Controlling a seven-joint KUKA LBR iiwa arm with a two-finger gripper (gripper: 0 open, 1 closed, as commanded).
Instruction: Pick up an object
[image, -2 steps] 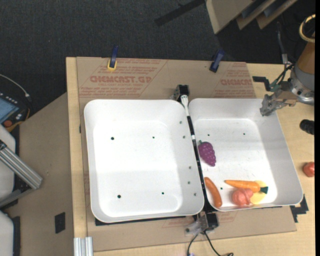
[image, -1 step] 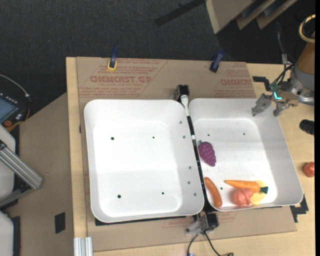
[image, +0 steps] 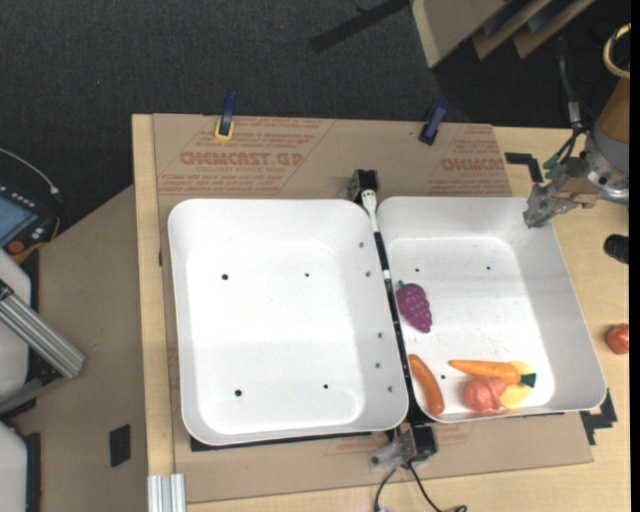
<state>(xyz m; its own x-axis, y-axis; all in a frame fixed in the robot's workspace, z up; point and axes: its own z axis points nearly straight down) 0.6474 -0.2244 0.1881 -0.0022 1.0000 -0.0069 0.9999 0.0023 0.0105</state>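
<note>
Camera view puts the gripper (image: 541, 207) over the right bin's (image: 560, 300) far corner — nothing visibly in its grasp. Well apart, near the bin's front, lie purple grapes (image: 414, 306), a carrot (image: 486, 369) and other toys — picking not yet begun.

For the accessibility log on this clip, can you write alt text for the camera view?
The gripper hangs over the far right corner of the right bin, away from the toy food at its near end: purple grapes, a carrot, a sausage and a pink piece. The left bin sits beside it.
</note>
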